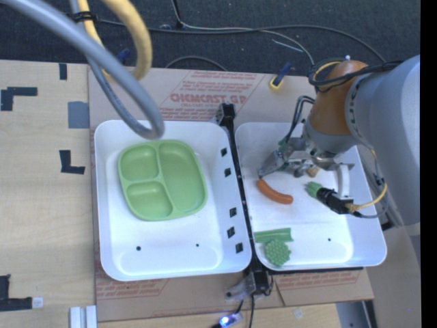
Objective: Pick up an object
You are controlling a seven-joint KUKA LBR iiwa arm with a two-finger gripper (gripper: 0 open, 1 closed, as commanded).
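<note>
My claw (273, 164) hangs low over the right bin (365, 248), at its upper middle, reaching in under my grey wrist and the glossy orange band (333, 111). Its dark metal fingers slant down and to the left, and the blur and tangle of parts around them leaves me unable to tell how far apart they stand or whether anything sits between them. Just below the fingertips lies a small sausage (274, 191), a smooth orange-red cylinder with rounded ends, flat on the white plastic floor and angled down toward the right. I cannot tell if the tips touch it or hover just above.

Near the front wall of the same bin lies a green brush-like piece (276, 246), a flat rectangular strip above a round, knobbly, dotted head.

The left bin (109, 248), of the same shallow white plastic with rounded corners, holds a pale green divided plate (162, 180), smooth and matte, with three moulded compartments. A thick grey hose (102, 63) curves across the upper left, and both bins sit on brown printed cardboard (205, 94).
</note>
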